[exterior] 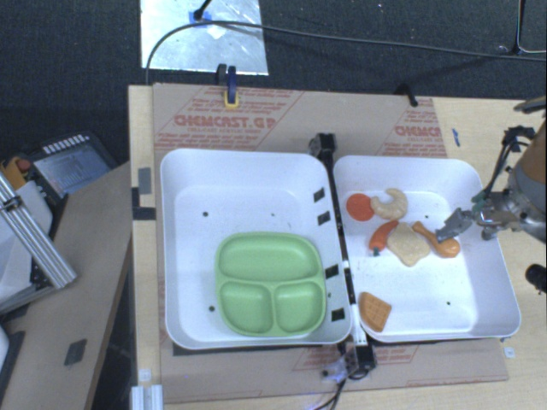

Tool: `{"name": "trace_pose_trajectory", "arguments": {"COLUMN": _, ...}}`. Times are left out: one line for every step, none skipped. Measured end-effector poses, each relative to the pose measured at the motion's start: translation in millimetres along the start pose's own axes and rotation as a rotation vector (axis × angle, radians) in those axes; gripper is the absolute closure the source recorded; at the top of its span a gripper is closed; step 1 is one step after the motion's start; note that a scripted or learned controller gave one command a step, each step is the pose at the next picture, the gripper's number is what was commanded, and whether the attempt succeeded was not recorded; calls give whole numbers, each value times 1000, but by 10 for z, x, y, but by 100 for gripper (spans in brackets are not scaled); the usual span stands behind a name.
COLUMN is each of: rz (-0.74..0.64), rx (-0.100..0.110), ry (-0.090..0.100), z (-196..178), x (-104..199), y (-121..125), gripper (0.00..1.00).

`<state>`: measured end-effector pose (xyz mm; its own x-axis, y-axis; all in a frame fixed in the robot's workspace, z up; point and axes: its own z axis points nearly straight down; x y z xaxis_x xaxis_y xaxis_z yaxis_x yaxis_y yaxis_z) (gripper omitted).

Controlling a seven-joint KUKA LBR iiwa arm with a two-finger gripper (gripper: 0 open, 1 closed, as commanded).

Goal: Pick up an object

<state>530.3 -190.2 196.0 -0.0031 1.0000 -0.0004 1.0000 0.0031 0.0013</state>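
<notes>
The right bin (479, 314) holds several toy foods. A red round piece (360, 207) lies beside a pale curved piece (393, 202). Below them are a red-orange pepper-like piece (381, 236), a beige bread slice (407, 246) and an orange stick-shaped piece (438, 243). An orange cracker (374, 311) lies near the bin's front left corner. My gripper (455, 225) reaches in from the right, low over the bin, just above the right end of the orange stick-shaped piece. I see nothing held in it.
The left bin (188, 186) holds a green divided plate (269, 282). A black divider with clips (335, 229) runs between the bins. Cardboard (256, 118) lies under both. A cable (359, 39) crosses the dark floor behind, and metal equipment (34, 237) stands at the left.
</notes>
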Motion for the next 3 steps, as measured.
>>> {"name": "trace_pose_trajectory", "arguments": {"rz": 2, "rx": 5, "ry": 1, "z": 622, "x": -27, "y": -28, "gripper": 0}}
{"name": "trace_pose_trajectory", "arguments": {"rz": 3, "rx": -3, "ry": 1, "z": 1107, "x": -30, "y": -10, "gripper": 0}}
{"name": "trace_pose_trajectory", "arguments": {"rz": 1, "rx": -9, "ry": 1, "z": 966, "x": -25, "y": 15, "gripper": 100}}
